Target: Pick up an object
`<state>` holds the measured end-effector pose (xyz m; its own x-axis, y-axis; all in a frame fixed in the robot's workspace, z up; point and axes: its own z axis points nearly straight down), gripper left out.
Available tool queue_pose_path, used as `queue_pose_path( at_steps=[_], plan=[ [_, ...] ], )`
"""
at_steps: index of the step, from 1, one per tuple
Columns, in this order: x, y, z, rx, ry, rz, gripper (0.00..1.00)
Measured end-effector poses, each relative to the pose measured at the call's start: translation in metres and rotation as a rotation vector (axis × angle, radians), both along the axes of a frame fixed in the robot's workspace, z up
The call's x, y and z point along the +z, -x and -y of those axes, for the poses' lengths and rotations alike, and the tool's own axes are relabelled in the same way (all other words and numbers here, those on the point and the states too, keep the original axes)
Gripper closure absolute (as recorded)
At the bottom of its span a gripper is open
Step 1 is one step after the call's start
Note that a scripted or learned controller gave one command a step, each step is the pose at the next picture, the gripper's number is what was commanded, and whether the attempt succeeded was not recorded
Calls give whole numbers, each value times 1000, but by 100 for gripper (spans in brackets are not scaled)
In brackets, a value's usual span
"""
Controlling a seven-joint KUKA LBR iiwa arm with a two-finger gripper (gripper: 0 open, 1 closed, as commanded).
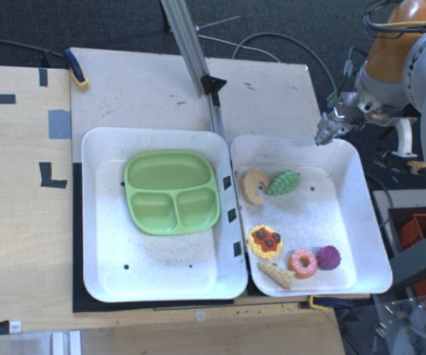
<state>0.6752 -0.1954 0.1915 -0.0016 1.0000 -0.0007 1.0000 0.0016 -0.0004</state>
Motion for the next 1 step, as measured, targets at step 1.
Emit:
queue_pose_path(
  at_steps=[1],
  plan=[
    [44, -6, 2, 0, 0, 5, 100]
  ],
)
